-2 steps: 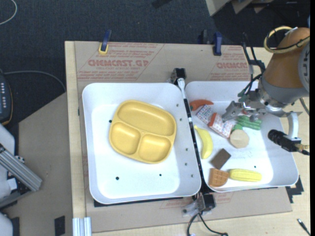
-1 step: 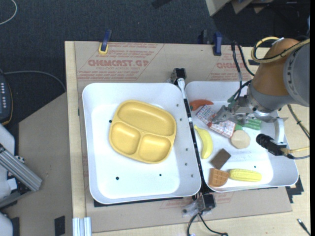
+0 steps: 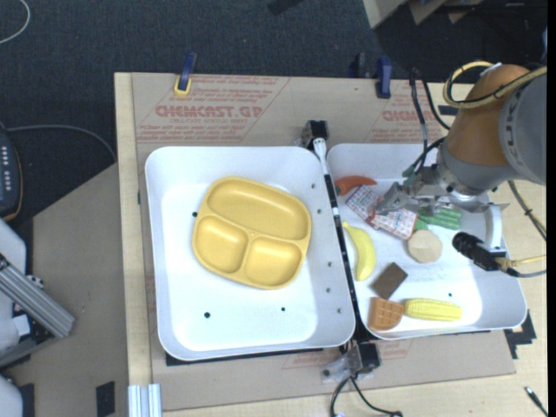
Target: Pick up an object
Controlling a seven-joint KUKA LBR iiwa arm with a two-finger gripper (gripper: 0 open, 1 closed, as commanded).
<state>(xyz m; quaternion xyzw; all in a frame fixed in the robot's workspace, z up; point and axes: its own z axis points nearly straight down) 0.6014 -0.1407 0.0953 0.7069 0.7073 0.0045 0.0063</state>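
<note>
Camera view: jaws' state can't be told; banana (image 3: 361,250), corn (image 3: 432,309), brown block (image 3: 388,279) lie nearby

one camera sat high above the bench (image 3: 130,233) and looked down at a slant. it was far enough to see both white bins, the left bin (image 3: 174,302) and the right bin (image 3: 495,307), side by side. the arm (image 3: 495,129) came in from the right.
</note>
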